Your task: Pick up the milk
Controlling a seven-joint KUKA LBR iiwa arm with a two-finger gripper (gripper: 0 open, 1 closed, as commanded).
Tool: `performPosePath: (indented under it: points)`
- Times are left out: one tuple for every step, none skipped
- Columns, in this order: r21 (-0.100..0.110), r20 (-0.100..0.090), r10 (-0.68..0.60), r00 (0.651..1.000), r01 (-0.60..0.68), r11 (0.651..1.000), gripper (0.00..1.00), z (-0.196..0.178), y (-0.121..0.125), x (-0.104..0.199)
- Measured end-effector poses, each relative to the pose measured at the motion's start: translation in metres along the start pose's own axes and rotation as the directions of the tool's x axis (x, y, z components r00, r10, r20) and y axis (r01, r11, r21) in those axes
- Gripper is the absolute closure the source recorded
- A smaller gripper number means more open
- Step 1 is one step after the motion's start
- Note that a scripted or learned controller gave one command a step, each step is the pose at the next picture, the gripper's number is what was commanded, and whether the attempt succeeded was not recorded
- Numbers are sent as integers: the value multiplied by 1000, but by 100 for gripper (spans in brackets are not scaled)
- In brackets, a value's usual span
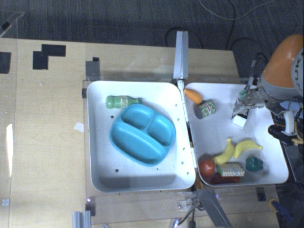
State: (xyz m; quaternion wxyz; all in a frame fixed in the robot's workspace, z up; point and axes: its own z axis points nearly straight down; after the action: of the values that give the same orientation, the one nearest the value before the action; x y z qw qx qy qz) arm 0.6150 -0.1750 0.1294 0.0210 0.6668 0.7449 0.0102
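Milk (239, 120), a small white carton at right-centre, sits under the gripper (247, 101); grip state unclear, so the next move is closing and lifting.

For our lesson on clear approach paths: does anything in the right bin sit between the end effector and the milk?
Nothing visible does. The end effector is directly over the small white milk carton in the right bin. The green can and the bananas lie off to the sides.
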Motion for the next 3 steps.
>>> performPosePath:
  points:
    - [1, 0, 0, 1000, 0, 1000, 0, 0, 0, 0]
    - [6, -1, 37, 999, -37, 999, 0, 19, 30, -21]
    - [-5, 6, 30, 1000, -30, 1000, 100, 5, 35, -21]
